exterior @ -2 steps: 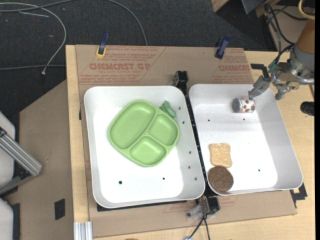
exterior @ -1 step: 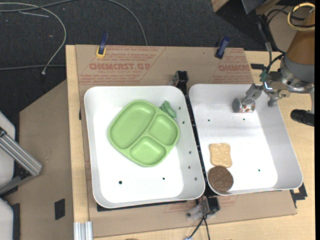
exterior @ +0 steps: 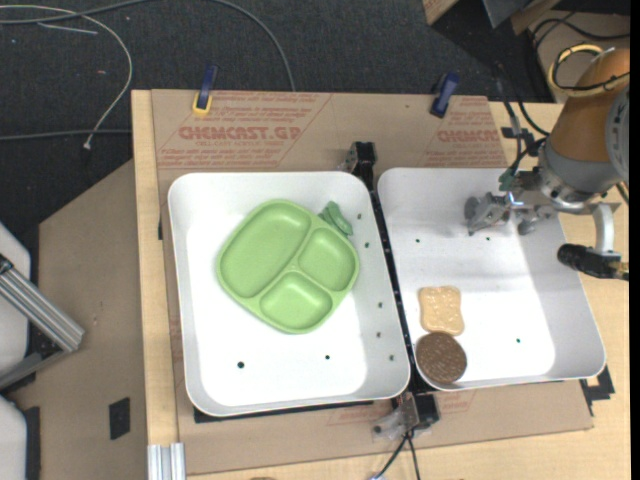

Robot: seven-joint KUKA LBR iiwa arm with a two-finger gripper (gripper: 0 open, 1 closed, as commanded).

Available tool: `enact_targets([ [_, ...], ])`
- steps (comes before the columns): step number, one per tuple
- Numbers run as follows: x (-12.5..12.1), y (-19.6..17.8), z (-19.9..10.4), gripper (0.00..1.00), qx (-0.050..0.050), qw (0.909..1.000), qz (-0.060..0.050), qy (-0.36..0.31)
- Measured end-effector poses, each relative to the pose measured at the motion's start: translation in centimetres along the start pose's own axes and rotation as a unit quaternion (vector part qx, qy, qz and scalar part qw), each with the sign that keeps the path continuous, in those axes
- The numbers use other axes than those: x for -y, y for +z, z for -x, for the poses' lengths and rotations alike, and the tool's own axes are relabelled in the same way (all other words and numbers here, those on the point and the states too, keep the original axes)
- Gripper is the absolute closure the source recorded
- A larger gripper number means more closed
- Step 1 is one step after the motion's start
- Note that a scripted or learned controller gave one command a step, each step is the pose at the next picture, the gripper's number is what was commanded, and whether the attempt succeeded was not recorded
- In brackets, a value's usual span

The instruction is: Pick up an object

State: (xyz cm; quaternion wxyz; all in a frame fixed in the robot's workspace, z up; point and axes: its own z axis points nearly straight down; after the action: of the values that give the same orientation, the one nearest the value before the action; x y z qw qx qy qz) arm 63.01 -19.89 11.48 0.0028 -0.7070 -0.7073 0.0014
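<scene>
We see the arm (exterior: pixel 590 118) cut off at the frame's right edge. The gripper (exterior: pixel 497 211) hangs over the right bin (exterior: pixel 560 308), in its far part; we see nothing between its fingers, but we cannot tell whether they stand apart or together. The cracker (exterior: pixel 441 309) lies near the bin's left wall, long axis running near to far, touching the brown disc (exterior: pixel 441 358) below it. A green divided plate (exterior: pixel 288 265) sits in the left bin (exterior: pixel 200 348), partly hiding a small green item (exterior: pixel 338 218).
</scene>
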Motion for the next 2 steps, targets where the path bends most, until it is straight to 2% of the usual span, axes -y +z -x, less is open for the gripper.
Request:
enact_targets([
  [1, 0.0, 3.2, -0.1, 0.00, 0.000, 1.0000, 0.001, 0.000],
  [2, -0.2, 1.7, -0.1, 1.00, 0.001, 1.0000, 0.004, -0.001],
])
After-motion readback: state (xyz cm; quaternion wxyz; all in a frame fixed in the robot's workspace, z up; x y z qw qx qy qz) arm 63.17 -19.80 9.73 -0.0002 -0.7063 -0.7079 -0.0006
